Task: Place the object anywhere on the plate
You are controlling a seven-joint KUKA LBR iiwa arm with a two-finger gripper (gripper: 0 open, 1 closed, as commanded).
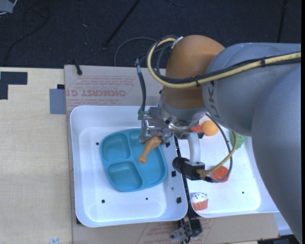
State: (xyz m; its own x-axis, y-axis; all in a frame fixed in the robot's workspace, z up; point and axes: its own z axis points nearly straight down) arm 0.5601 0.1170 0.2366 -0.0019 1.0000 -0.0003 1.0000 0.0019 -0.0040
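1 claw (153,136) gripping tan stick (149,149), above blue plate (129,161)

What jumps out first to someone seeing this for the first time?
The big grey arm with its orange band fills the right side, reaching down over the two white bins. Below it, the gripper holds a tan stick-like object just above a blue divided plate lying in the left bin. In the right bin sit an orange ball and a small cupcake.

Grey arm (264,95) w/ orange band (193,60), yellow cable (157,65).
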